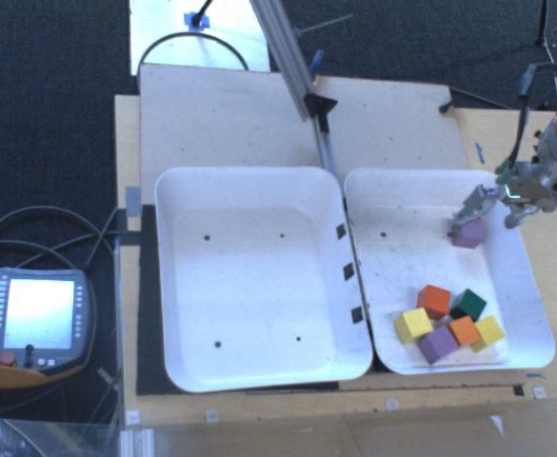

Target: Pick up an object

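A: Where is the thing to pick?

B: A purple block (467, 233) lies alone in the right bin (392, 198), right of centre in the frame and close to the bin's right wall. The gripper (492, 208) sits just above it, reaching in from the right edge; one finger (472, 204) touches or nearly touches the block's top. The other finger stands off to the right, so the jaws look spread, and the block is not between them.

A: How should it handle?

B: I judge it small, light and stiff, with flat faces, probably smooth enough to slip if pinched on a corner. Two opposite flat sides are the place to take hold.

A: Room to move?

B: Tight to the right, where the sloping wall could block a finger. Left of the block the bin floor is open. A cluster (449, 324) of orange, green, yellow and purple blocks lies lower in the frame, well apart. The left bin (249, 184) offers free space.
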Controlling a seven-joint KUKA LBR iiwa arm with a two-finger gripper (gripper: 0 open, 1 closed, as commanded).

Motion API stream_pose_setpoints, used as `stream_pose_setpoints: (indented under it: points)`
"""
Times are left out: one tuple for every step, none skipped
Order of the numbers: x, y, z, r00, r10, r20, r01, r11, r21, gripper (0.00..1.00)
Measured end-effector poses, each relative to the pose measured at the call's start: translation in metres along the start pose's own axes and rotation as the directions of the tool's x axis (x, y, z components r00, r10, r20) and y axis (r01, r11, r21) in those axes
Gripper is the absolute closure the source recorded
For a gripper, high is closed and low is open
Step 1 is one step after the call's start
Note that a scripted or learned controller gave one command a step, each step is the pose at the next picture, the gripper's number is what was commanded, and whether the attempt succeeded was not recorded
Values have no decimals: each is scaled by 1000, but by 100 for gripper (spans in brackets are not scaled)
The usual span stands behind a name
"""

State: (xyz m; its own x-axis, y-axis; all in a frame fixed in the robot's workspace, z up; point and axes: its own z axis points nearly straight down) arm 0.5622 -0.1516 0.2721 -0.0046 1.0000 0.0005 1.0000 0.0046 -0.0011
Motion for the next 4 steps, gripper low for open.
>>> stream_pose_setpoints:
  points:
    - [0,1,-2,1000,0,1,0,1000,-4,0]
    - [-3,-2,40,1000,3,0,-3,1000,1,0]
    - [-1,1,82,1000,2,0,-2,1000,1,0]
    - [-5,8,139,1000,2,0,-2,1000,1,0]
